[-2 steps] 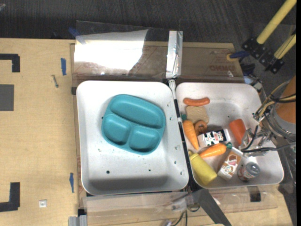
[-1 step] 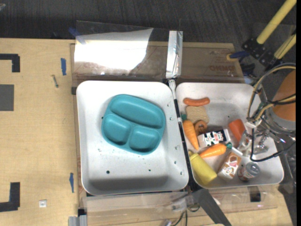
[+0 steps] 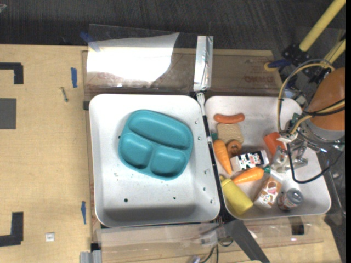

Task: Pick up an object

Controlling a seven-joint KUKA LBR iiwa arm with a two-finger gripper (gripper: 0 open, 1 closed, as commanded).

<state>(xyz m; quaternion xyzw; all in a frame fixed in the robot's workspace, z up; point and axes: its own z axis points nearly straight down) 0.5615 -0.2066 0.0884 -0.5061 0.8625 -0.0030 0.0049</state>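
Over the right bin, near its right wall, the gripper hangs low among toy food; whether it is wide, narrow or gripping anything cannot be told, since cables and metal parts crowd it. Just left of it lies an orange-red piece, and below that a carrot lying crosswise. A second carrot slants along the bin's left side, with a yellow bottle beneath it. Between the carrots sits a small black-and-white box. A sausage lies near the far wall above a slice of bread. A small printed carton and a can rest near the front. Beside this, the left bin holds a teal divided plate.
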